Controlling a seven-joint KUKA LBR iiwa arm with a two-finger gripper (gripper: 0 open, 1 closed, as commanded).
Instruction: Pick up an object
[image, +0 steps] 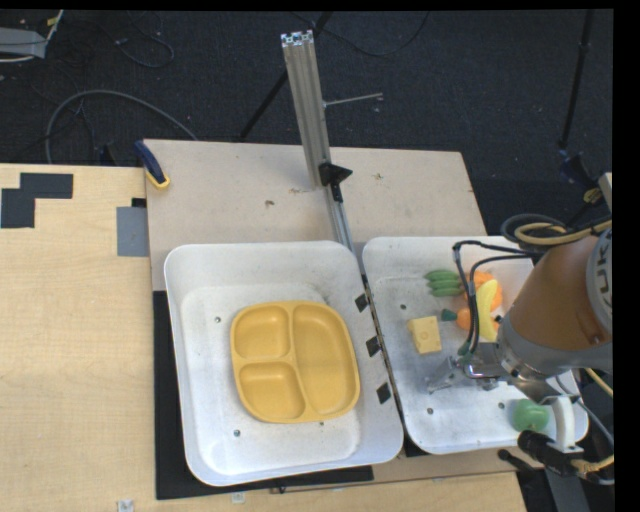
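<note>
In the right bin (400, 400) lie a yellow cheese-like block (425, 335), a green pod-shaped piece (440, 283) and an orange and yellow piece (486, 297) near the far side. A green rounded object (527, 414) rests at the bin's near right corner. My gripper (455, 377) is low over the bin floor, just in front of and to the right of the yellow block. The arm's orange band (558, 292) hides the bin's right side. Nothing is visibly held.
The left bin (195, 300) holds a yellow divided plate (295, 360). A metal post (310, 110) rises behind the bins, with a black divider clip row (372, 345) between them. A blue and yellow tool (152, 165) lies on the bench at the back left.
</note>
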